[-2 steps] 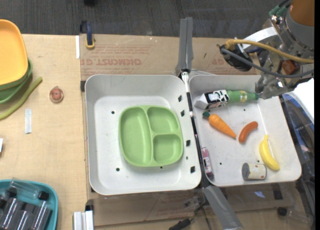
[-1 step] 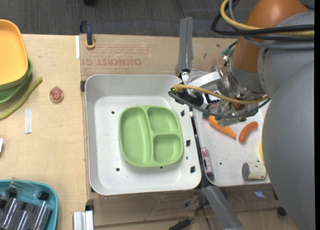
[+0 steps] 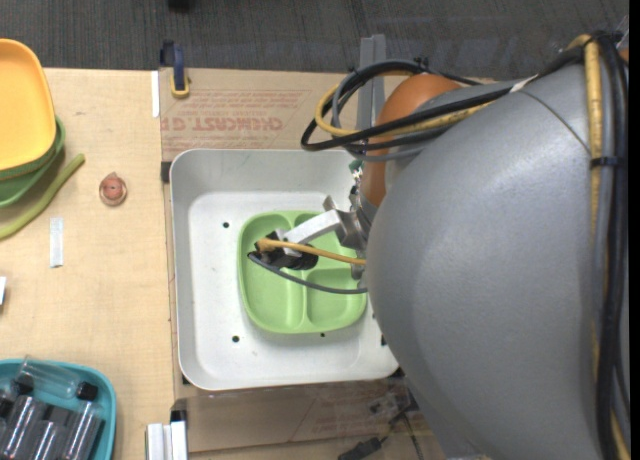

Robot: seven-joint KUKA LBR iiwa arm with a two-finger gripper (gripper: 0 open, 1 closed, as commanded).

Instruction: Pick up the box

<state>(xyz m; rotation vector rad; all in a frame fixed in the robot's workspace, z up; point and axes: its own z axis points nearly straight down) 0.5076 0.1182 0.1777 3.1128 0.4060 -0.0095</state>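
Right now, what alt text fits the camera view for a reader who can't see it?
The grey arm reaches in from the right, its wrist over a green divided tray that lies in a white bin. Left of the bin, the bench holds stacked yellow and green dishes and a blue tray of tubes.

Green divided tray (image 3: 285, 310) in white bin (image 3: 208, 348)

A brown cardboard sheet (image 3: 235, 113) lies on the counter (image 3: 110, 278) at 12 o'clock from the white bin (image 3: 182, 278) and bears red print. A row of large block capitals runs nearest the bin, with a finer row at its 12 o'clock. Both stand upside down to the camera and are too blurred to spell out with certainty.
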